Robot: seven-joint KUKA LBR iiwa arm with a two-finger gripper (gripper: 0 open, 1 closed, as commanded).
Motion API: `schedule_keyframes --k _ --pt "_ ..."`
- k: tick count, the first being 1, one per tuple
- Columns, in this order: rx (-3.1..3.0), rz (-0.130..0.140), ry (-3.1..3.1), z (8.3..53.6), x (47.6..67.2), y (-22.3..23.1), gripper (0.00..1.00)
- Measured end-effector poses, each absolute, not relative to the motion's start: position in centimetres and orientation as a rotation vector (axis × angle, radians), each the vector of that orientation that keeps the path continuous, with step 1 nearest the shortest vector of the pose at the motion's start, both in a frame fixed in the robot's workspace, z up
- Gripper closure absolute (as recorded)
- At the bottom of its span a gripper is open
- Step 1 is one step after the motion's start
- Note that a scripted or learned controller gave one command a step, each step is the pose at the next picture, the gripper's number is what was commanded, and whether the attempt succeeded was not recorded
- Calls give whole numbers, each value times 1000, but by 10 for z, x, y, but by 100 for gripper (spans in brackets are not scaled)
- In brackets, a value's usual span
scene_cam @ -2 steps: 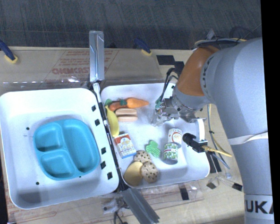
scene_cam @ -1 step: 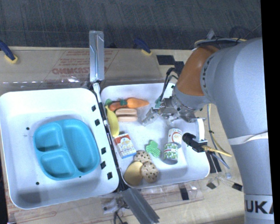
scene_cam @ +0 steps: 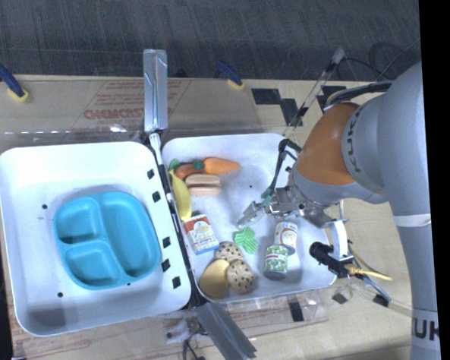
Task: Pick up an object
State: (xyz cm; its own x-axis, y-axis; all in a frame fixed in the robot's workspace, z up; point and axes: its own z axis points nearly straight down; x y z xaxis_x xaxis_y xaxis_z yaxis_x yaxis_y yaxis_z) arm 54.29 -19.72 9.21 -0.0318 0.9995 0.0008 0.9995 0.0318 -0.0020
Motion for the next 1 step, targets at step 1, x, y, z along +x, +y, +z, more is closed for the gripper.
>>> schedule_keyframes --k 1 --pt "-2181 2 -2260 103 544 -198 100"
